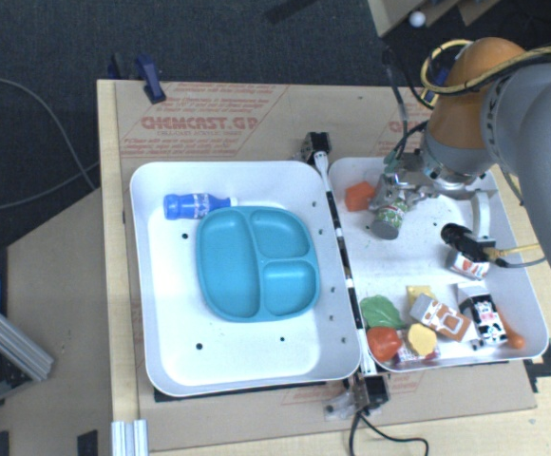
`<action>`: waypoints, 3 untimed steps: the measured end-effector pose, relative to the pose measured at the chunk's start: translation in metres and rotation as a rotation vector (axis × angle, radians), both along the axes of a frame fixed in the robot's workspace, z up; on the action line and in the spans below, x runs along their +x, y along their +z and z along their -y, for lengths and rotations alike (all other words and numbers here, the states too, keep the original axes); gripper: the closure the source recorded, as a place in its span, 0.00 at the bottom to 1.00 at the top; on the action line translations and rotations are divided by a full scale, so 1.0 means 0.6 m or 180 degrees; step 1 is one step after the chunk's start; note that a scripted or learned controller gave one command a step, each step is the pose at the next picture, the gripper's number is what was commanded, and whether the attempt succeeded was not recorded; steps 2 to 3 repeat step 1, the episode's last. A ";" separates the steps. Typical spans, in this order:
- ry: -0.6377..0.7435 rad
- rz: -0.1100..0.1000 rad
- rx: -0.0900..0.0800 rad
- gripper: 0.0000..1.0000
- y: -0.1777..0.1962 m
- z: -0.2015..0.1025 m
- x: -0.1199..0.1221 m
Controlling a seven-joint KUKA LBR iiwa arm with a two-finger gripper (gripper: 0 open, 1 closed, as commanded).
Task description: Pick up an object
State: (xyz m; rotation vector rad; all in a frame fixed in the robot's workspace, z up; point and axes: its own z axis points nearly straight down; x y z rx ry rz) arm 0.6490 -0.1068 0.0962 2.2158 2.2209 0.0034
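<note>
My gripper (390, 205) is low over the back left part of the right bin (532, 297). A small grey-green can (387, 220) sits tilted between its fingers, and the gripper is shut on it. An orange-red piece (357, 196) lies just left of the can, close to the bin's left wall. The grey arm with its orange band (475, 93) comes down from the upper right and hides the bin's back right corner.
A black, white and red item (466, 255) lies right of the gripper. Several toy foods crowd the right bin's front: a green piece (380, 310), a red one (384, 342), a yellow one (423, 340). The left bin (161, 331) holds a blue divided plate (256, 262) and a blue bottle (195, 204).
</note>
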 end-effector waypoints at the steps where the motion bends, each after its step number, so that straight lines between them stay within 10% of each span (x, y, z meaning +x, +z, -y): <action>1: -0.0004 -0.0018 0.0008 1.00 0.148 -0.104 -0.087; 3: -0.0004 -0.0018 0.0008 1.00 0.148 -0.104 -0.087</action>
